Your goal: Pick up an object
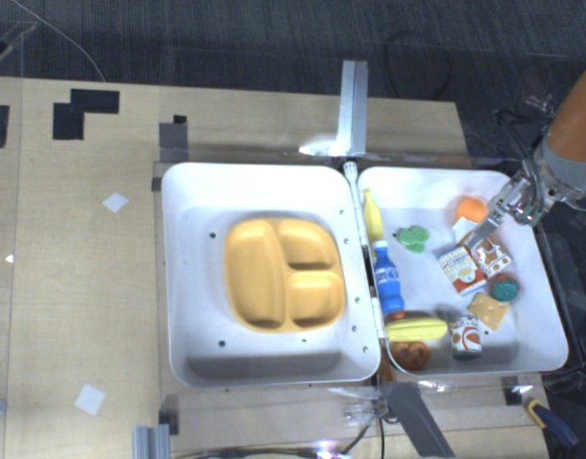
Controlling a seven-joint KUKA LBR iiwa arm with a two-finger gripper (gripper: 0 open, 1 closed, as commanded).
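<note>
The hand (495, 210), its grip impossible to judge, hovered over the orange ball (471, 207); centring above one loose item looked wisest.

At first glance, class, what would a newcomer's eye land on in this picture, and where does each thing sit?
The big yellow divided tray stands out first, alone in the left bin. Next comes the bright clutter in the right bin: a blue bottle along the dividing wall, a yellow banana at the near edge. The gripper hangs over that bin's far right side, near the orange piece.
</note>
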